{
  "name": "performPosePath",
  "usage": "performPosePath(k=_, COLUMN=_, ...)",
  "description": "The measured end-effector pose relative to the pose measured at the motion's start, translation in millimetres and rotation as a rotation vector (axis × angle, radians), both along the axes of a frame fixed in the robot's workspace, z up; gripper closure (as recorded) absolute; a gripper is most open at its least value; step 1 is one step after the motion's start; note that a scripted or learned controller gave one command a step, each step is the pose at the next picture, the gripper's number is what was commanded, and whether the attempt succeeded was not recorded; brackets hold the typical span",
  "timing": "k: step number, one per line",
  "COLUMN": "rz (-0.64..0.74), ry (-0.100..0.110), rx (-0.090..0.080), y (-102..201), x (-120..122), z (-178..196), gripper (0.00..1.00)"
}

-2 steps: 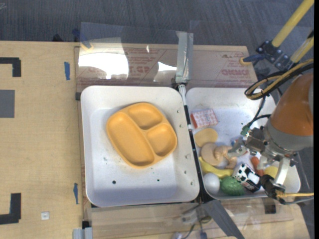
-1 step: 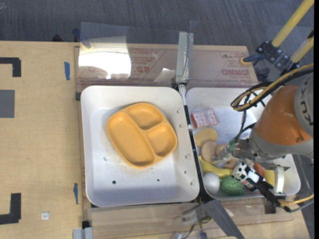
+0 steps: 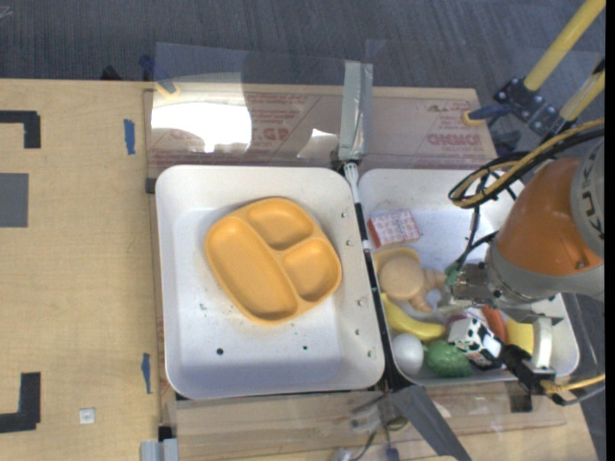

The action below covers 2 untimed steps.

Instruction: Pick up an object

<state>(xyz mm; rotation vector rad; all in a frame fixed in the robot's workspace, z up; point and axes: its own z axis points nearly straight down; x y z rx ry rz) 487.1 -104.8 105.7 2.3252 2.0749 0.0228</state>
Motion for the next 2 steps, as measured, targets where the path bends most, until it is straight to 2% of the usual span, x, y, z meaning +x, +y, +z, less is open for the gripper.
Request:
performPosePath(k=1, rz=0.0, ry=0.002, rx=0.0, y=0, x=-1, z=-1, gripper=0.0)
performPosePath(k=2, rz=0.519, ry=0.022, rx=-0.001, y=1, x=46, z=-18, gripper=0.0)
